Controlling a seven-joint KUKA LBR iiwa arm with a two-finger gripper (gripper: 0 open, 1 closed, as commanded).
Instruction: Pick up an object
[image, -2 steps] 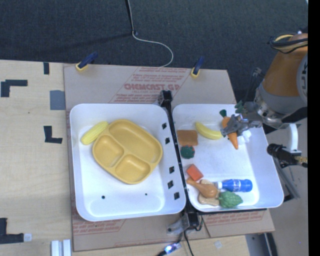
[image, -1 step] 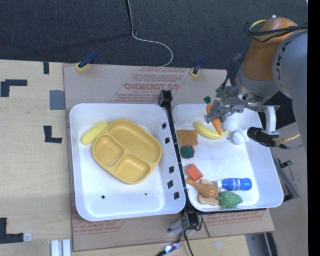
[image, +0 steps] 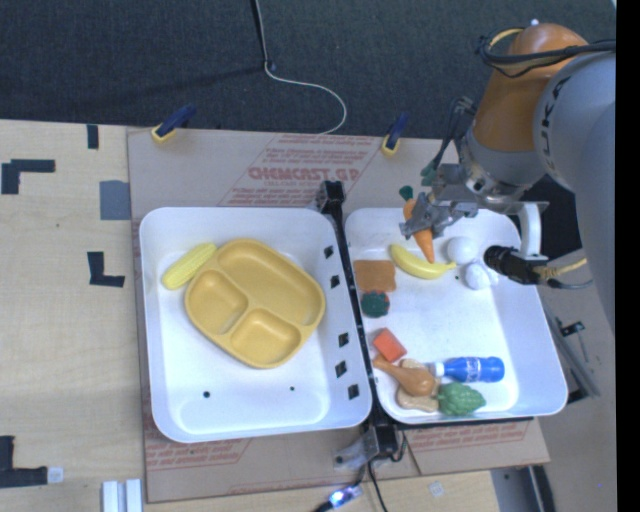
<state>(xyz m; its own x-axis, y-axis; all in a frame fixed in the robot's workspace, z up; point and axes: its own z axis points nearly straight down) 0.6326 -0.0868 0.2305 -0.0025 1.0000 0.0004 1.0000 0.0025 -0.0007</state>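
The end effector (image: 428, 222) is hanging over the right bin (image: 520, 400), close above the toy carrot (image: 424, 243) and banana (image: 420, 264). Whether it is grasping anything one cannot tell, so the pick is not yet showing as done.

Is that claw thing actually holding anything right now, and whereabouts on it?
The gripper sits right over a toy carrot in the right bin; whether it truly grips the carrot cannot be told.

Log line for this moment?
gripper: over right bin, far end | at carrot | grasp: cannot tell | banana beside | left bin: yellow tray, corn
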